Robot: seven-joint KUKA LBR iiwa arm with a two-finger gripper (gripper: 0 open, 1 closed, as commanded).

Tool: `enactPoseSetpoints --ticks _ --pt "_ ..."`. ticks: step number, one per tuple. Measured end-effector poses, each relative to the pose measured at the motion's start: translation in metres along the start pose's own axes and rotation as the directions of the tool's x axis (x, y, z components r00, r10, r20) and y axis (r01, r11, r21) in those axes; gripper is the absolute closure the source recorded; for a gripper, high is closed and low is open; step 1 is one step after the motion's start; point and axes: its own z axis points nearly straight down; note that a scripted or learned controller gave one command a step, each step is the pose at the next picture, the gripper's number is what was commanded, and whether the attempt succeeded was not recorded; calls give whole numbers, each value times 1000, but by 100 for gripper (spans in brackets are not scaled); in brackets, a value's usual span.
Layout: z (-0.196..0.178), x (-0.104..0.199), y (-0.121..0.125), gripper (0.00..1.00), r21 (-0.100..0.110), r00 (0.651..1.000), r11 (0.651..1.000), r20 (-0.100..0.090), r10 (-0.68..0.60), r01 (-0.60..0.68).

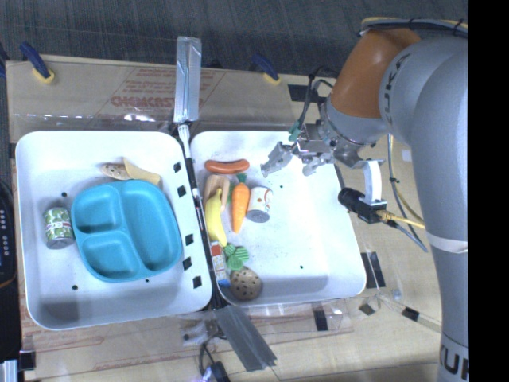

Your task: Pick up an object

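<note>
My gripper (293,162) hangs over the upper middle of the right bin (334,245), open, with nothing between its fingers. Just left of it lie a red-brown sausage (227,166), an orange carrot (239,204), a small white can (259,202) on its side and a yellow banana (214,216). Lower along the bin's left wall sit a green leafy toy (235,255) and a brown speckled ball (246,282). The gripper touches none of them.
The left bin (40,293) holds a blue divided plate (126,230), a small green can (57,225) at its left and tan chip-like pieces (134,170) at the back. The grey arm (421,118) fills the right side. A metal clamp (188,78) stands between the bins.
</note>
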Motion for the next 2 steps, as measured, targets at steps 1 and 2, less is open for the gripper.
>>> enactPoseSetpoints --ticks 1,2 --pt "110 22 5 0 -4 973 973 3 -229 229" --pt "39 20 -23 0 -5 773 773 8 -634 634"
